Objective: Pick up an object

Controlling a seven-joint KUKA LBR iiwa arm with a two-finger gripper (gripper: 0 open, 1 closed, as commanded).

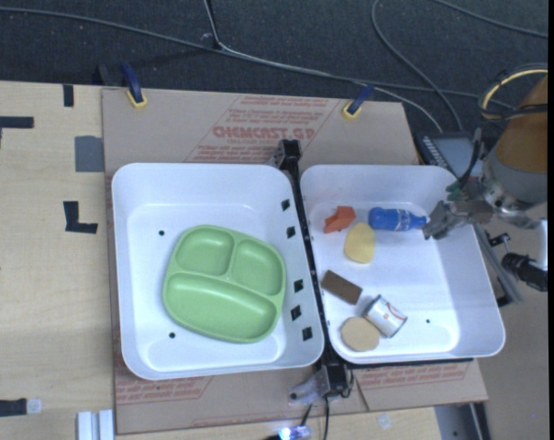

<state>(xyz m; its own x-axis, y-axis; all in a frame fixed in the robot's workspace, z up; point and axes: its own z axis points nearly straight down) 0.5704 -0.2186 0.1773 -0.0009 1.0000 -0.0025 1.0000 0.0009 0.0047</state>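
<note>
One pincer [439,225] sits just beside the blue bottle [395,219].

The left bin [130,246] is mostly taken up by a green divided plate [226,282], leaving bare floor only along its rim. In the right bin [479,333], an orange piece [340,218], a blue bottle [396,219] and a yellow lump [360,243] crowd the upper middle; a brown block [341,288], a small can [385,315] and a tan disc [360,334] cluster near the front left. The right half of that bin's floor lies open. The pincer [439,223] sits at the bin's right wall, just beside the bottle's end.
</note>
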